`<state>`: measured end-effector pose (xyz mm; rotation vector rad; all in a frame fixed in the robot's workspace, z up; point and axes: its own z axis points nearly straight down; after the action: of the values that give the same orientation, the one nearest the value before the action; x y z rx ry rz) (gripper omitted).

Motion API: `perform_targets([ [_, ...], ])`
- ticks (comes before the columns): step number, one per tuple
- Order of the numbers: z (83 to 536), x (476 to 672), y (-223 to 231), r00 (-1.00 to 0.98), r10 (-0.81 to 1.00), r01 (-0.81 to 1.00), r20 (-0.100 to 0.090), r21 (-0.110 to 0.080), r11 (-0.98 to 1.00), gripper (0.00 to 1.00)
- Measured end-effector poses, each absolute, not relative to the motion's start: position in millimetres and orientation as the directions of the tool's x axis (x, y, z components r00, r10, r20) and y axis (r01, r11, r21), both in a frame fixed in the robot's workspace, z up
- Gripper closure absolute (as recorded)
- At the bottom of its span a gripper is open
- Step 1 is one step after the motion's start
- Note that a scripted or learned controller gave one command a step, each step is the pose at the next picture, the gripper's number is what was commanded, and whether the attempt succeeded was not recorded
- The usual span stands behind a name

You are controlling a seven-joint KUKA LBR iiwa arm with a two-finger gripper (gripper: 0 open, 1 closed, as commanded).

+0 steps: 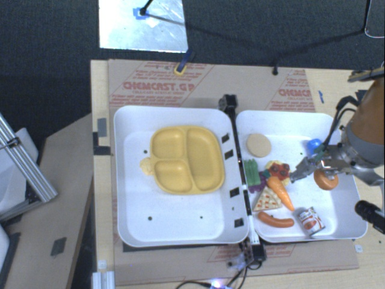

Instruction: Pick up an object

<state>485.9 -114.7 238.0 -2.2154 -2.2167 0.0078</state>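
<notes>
The right bin point(301, 120) holds several toy foods. A tan round cookie point(259, 144) lies at its upper left. Below it sit a green piece point(251, 173), a red and yellow piece point(277, 170), an orange carrot point(280, 193), a pizza slice point(265, 202), a sausage point(276, 220) and a small can point(310, 220). A blue ball point(314, 144) and an orange round piece point(326, 180) lie near the arm. My gripper point(302, 170) hangs over the bin's middle, just right of the red and yellow piece, with nothing seen in it.
The left bin point(129, 161) holds a yellow divided plate point(183, 159) and a small yellow piece point(146, 165) at its left side. A black divider point(236, 161) runs between the bins. The arm's orange band point(368, 122) stands over the right bin's right edge.
</notes>
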Motion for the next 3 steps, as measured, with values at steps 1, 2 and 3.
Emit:
perform_targets([
  [1, 242.7, 488.0, -114.6, -0.003, 1.0, 1.0, 0.0, 0.002, 0.003, 0.0],
  [2, 200.9, 487.8, -114.2, -0.001, 1.0, 1.0, 0.001, -0.003, 0.001, 0.0],
  [3, 145.5, 478.5, -110.8, -0.001, 1.0, 1.0, 0.001, -0.003, 0.001, 0.0],
])
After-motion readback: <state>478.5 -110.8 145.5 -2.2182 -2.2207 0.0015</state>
